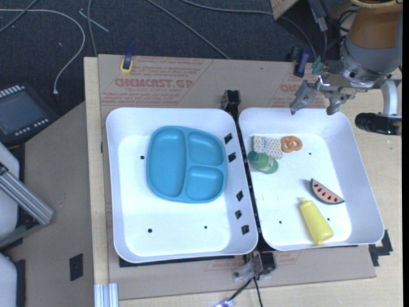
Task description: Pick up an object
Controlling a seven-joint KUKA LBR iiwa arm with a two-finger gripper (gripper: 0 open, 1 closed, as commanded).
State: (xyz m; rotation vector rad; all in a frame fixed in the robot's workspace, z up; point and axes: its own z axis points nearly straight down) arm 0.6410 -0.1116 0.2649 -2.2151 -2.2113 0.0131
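Taking the right bin (358, 171) as the landmark, the yellow bottle (316, 221) lay nearest the camera, close to that bin's front rim and pointing up toward its middle. Just beyond the bottle sat the watermelon slice (326, 192), a little nearer the bin's right wall. Farther in, by the bin's left wall, a small green object (262, 162) rested against a patterned packet (268, 146), and a pretzel (291, 144) lay just right of the packet. To the left of the right bin, the other bin (128, 222) carried a blue divided plate (186, 164). Farthest off, above the right bin's back rim, the gripper (317, 100) hung with its fingers spread apart and nothing between them, well apart from every object.
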